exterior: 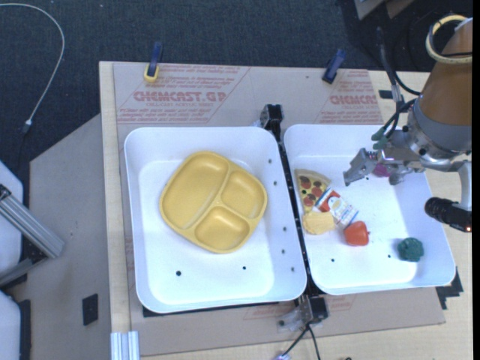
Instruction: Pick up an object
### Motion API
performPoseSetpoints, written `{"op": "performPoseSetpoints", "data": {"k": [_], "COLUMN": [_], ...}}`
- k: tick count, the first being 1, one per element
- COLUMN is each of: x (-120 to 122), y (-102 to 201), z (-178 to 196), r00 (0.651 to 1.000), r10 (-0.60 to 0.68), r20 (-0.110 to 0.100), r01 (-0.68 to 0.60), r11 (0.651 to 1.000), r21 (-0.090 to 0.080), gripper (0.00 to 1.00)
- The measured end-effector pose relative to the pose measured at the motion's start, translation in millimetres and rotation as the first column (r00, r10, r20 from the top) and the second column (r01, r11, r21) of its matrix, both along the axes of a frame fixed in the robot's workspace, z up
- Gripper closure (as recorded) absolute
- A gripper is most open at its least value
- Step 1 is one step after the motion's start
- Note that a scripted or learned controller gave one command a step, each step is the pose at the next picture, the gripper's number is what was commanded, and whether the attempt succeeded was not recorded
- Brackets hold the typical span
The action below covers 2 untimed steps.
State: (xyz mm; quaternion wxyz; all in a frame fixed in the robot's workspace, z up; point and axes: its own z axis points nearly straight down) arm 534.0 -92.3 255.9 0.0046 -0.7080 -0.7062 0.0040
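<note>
The gripper (367,169) hangs over the right bin (427,272) at the frame's right — jaws apart and bare, likely readying a drop toward the pizza slice (310,185), the nearest target.

The yellow plate (214,201) looks like smooth matt plastic; both white bins (225,283) are glossy plastic on a cardboard sheet (225,88).

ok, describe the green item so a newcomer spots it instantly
Look in the right-hand white bin, at its corner nearest the camera's lower right. The small dark green broccoli-like toy sits alone there, right of the red tomato-like toy. It is the only green thing in either bin.
</note>
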Motion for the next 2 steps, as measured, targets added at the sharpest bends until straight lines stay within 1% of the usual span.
{"op": "performPoseSetpoints", "data": {"k": [1,2], "x": [2,-2], "y": [0,-9], "z": [6,-46], "r00": [1.0,1.0], "r10": [0.003,0.001], "r20": [0.012,0.007], "r01": [-0.003,-0.001], "r11": [1.0,1.0], "r21": [-0.001,0.001], "gripper": [0.0,0.0]}}
